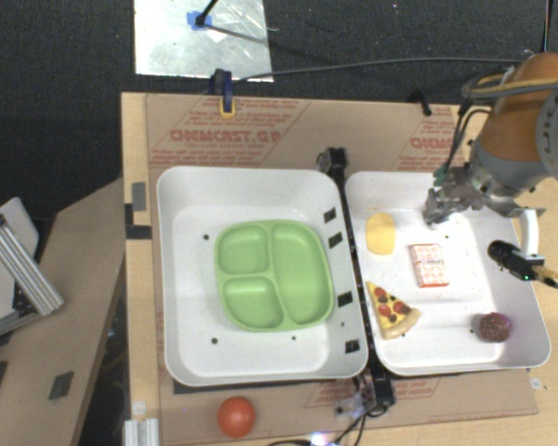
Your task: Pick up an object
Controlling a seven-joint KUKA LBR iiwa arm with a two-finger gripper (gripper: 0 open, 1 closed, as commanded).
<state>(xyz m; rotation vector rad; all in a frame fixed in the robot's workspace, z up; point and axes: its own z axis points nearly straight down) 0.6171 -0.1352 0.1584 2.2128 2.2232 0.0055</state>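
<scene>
The right bin (465, 356) holds a yellow block (380, 232), a small pink-and-white box (429, 265), a pizza slice toy (392, 308) and a dark round purple fruit (494, 326). My gripper (440, 207) hangs over the far part of this bin, to the right of the yellow block and beyond the pink box. Nothing shows between its tips.
The left bin (181, 249) carries a green divided plate (273, 275). An orange-red ball (236, 416) lies on the bench in front of the left bin. A blue clamp (223, 89) sits at the bench's far edge. A metal rail (14, 258) stands at left.
</scene>
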